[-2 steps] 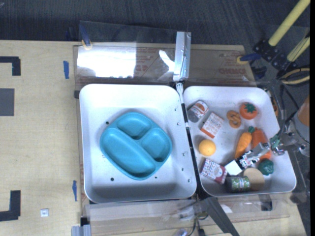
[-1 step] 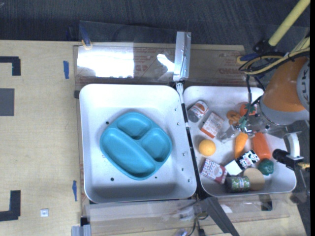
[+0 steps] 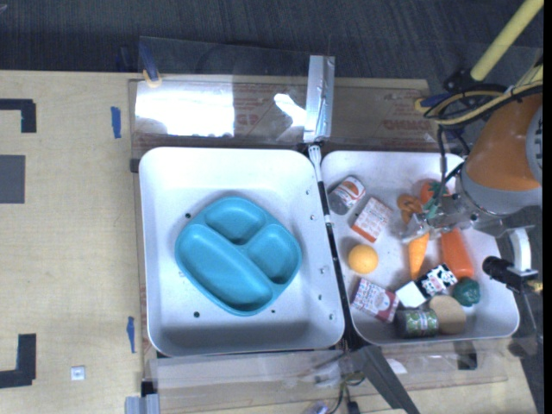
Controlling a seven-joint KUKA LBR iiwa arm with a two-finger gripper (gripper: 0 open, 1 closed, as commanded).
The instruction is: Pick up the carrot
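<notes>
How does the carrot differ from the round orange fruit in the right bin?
The carrot is long and tapered; the orange fruit is round. The carrot lies right under the gripper, while the fruit sits apart, further left near the bin's divider. The fruit looks yellower, the carrot deeper orange. Both rest in the right bin.

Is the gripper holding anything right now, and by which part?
Cannot be told. The gripper sits just above the carrot near its top end in the right bin, but no hold is visible.
</notes>
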